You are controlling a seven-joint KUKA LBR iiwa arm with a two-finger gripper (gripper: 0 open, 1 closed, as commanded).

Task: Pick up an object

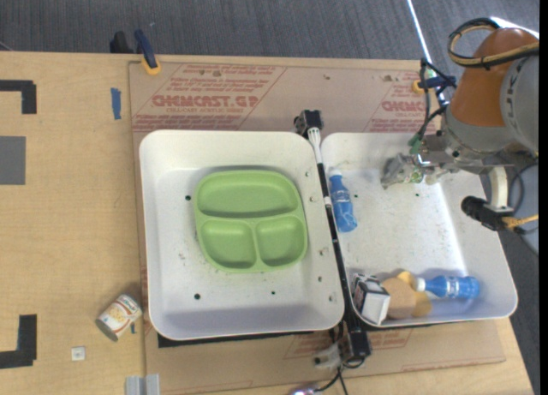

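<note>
Now hovering upper right over right bin (479, 239) | gripper (402, 170) finger state unclear | blue bottle (341, 203) at bin's left wall | second bottle (449, 287), small box (372, 299) lower right | green tray (251, 218) in left bin (163, 213)

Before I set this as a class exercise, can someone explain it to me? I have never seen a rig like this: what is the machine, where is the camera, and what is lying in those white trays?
One fixed camera looks down at a slant on a bench. The machine is a grey robot arm with an orange band, reaching in from the right; a program drives it to pick something up. Its jaws hang over the right bin, too blurred to tell whether they are open.

The left bin holds a green divided plate. The right bin holds a small blue object by the wall next to the other bin, and at its near edge a clear bottle with a blue label, a tan piece and a small black and white box. Nothing can be seen between the jaws. A small carton lies on the bench outside the bins.
</note>
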